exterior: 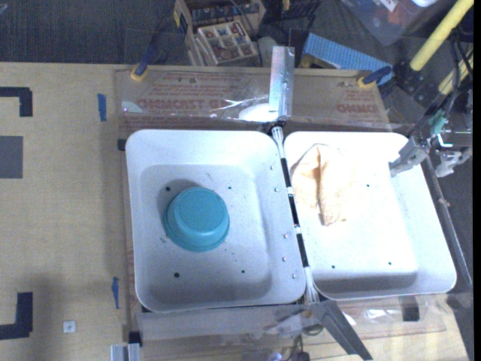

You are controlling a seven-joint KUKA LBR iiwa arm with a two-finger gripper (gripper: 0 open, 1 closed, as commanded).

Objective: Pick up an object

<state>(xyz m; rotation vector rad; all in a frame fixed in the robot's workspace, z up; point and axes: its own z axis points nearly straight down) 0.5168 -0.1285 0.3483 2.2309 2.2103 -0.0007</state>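
Observation:
A blue bowl [197, 217] lies upside down in the left white bin [143, 156], a little left of its middle. A tan, crumpled cloth-like item [325, 185] lies in the left half of the right white bin [391, 269], stretched from back to front. My gripper [419, 164] hovers over the back right corner of the right bin, well to the right of the tan item. Its fingers stand apart with nothing between them, so it is open.
A metal divider strip [291, 201] runs between the two bins. Behind them lies a cardboard sheet [195, 96] with an upright metal post [281, 89]. Boxes and cables crowd the floor at the back. The wooden bench [52, 224] extends to the left.

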